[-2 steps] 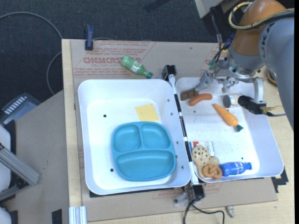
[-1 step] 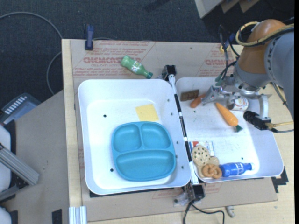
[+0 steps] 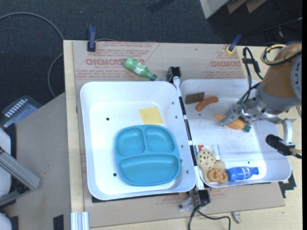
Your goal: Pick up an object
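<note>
Crowding tool point(image 3: 238, 119): orange piece point(image 3: 235, 124) (touching), sausage point(image 3: 206, 102), brown block point(image 3: 194, 98)

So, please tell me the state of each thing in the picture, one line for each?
Blue divided plate: flat in the left bin, compartments bare.
Yellow slice: flat, beside the plate.
Green bottle: on its side, outside the bins.
Blue bottle: on its side in the right bin.
Sausage: lying free.
Orange piece: at the pincer; grasp unclear.
Cookie: lying flat.
</note>
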Controlling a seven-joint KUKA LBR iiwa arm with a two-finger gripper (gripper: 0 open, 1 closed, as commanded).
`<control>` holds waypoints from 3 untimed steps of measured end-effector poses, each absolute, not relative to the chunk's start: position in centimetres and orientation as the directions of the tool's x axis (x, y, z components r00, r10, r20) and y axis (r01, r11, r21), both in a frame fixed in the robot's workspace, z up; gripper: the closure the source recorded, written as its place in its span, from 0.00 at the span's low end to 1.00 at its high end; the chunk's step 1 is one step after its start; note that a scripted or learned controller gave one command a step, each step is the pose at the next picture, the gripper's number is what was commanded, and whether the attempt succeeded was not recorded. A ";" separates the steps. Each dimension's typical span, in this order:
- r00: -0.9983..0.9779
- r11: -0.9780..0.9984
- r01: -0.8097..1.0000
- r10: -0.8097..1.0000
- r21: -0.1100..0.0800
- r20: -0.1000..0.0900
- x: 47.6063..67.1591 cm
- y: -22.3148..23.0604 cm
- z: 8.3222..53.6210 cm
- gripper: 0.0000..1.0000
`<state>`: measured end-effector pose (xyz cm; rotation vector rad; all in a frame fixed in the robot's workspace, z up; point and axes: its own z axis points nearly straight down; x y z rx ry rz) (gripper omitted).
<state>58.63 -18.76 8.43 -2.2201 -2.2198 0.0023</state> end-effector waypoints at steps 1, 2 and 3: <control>0.001 -0.001 1.000 1.000 0.001 0.000 58.7 -18.7 9.5 1.00; -0.001 0.001 1.000 1.000 -0.001 0.001 54.0 -10.5 8.4 1.00; -0.001 0.001 1.000 1.000 0.001 0.001 55.9 -4.1 18.5 1.00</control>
